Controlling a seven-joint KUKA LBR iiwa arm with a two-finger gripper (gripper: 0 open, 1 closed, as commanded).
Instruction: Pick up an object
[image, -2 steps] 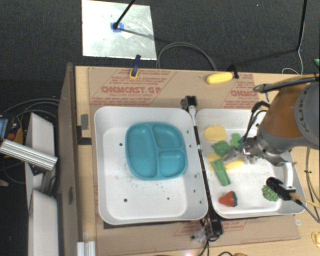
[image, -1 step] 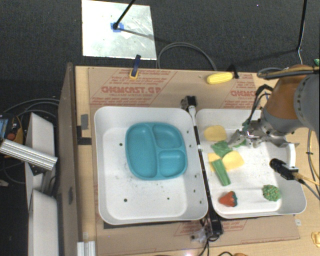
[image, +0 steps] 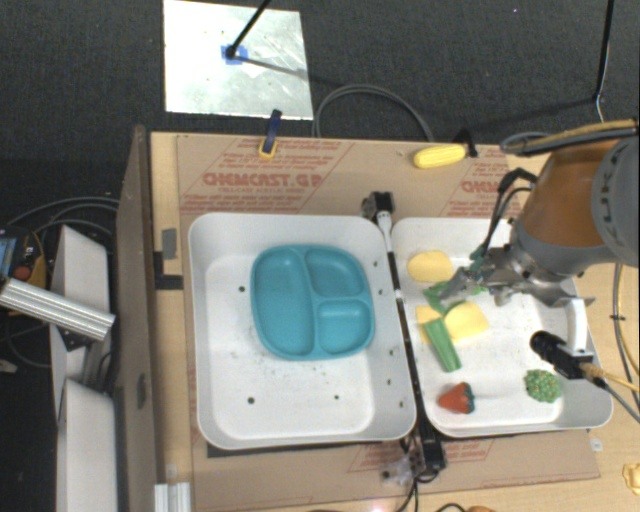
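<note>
Red print reads "CHEMCAST GP" on the brown protective sheet (image: 300, 165) covering the bench, above the left bin. A second red print of the same kind above the right bin is partly hidden, unreadable.

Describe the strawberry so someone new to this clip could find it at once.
Start at the right-hand white bin, the one the arm reaches into. Look along its near edge, below the green stick and left of the bumpy green lump. The strawberry is the only red item there, small, with a green cap.
</note>
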